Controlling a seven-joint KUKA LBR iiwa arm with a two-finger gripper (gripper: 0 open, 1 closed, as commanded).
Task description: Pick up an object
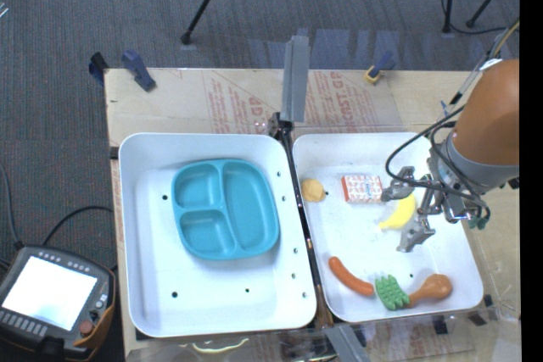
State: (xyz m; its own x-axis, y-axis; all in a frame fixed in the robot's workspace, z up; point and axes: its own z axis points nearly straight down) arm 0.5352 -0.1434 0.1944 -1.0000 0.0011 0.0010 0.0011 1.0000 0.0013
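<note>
The gripper (405,216) hangs over the right bin (339,301), its fingers spread around what looks like a yellow banana (397,214). Nearby lie a red-and-white box (361,187), a sausage (350,276), a green brush (391,292) and a drumstick (431,288). A blue divided plate (226,208) sits in the left bin (140,267).

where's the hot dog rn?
In the camera view, the hot dog lies in the right bin, near its front edge, just left of the green toy and below the banana.
</note>
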